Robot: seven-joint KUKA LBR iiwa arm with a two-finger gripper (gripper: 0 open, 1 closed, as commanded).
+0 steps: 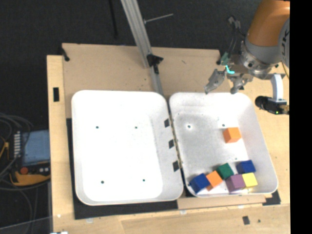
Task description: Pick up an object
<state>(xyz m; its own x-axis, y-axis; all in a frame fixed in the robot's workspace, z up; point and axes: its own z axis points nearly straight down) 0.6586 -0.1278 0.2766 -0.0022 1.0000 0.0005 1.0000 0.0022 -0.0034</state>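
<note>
The jaws (224, 85) are hanging above the far rim of the right bin (204, 106), spread wide apart and gripping nothing. The arm (265, 28) is reaching in from the right, its wrist sitting high over the tabletop (107, 65) behind the bins.

Nothing is being lifted, so the pick looks to be at its very start. Every block is lying on the floor of the right bin, well apart from the jaws. An orange block (232, 134) is sitting alone near the middle right, the nearest candidate. The rest are crowding the near edge: a blue block (199, 182), a second orange block (214, 179), a green block (225, 170), a purple block (236, 182), a yellow block (250, 180) and a second blue block (245, 167), several of them touching.

The left bin (122, 145) is holding no blocks.

What is left, by my judgement, is the whole job: choosing a block, descending, closing and lifting. The lone orange one is offering the cleanest approach.
</note>
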